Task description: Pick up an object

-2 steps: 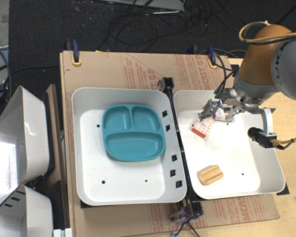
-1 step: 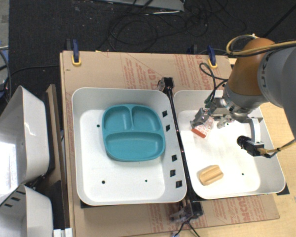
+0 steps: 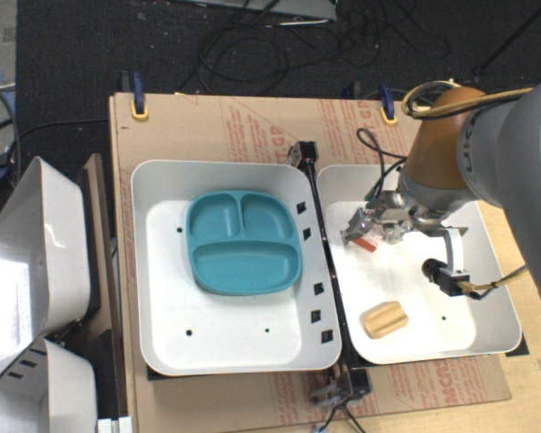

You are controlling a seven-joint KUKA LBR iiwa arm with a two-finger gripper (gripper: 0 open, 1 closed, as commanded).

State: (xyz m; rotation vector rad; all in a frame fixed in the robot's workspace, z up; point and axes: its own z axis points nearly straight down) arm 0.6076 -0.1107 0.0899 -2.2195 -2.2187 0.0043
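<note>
Near end of right bin point(image 3: 388, 278): tan bun-shaped obj point(image 3: 384, 319) lying flat on the bin floor, lengthwise approx across the bin, nothing touching it, well apart from the gripper.

Mid right bin, toward its left wall: gripper point(image 3: 365, 231) down low over the bin floor, pointing left and downward. Small red obj point(image 3: 367, 244) sits right at the gripper tip on its near side. It's touching or just under the tip; can't tell if it is gripped. Gripper opening: cannot tell, tip too cluttered and small to read.

Arm point(image 3: 496, 152) enters over the right bin's far-right corner. The big grey link slants down to the left, then the orange band point(image 3: 437, 147), then the wrist bends down into the bin. Arm hides part of the bin's far-right rim.

Left of right bin, touching it side by side: left bin point(image 3: 162, 269) w/ teal divided plate point(image 3: 245, 244) face up, approx centred, slightly toward the far side, 3 compartments.

Under both bins: brown cardboard sheet point(image 3: 216, 124).

Beyond right bin: blue-yellow clamp point(image 3: 387, 106) on the cardboard's far edge, another clamp point(image 3: 140, 105) at the far-left corner. Past those, dark floor w/ black cables point(image 3: 252, 39).
</note>
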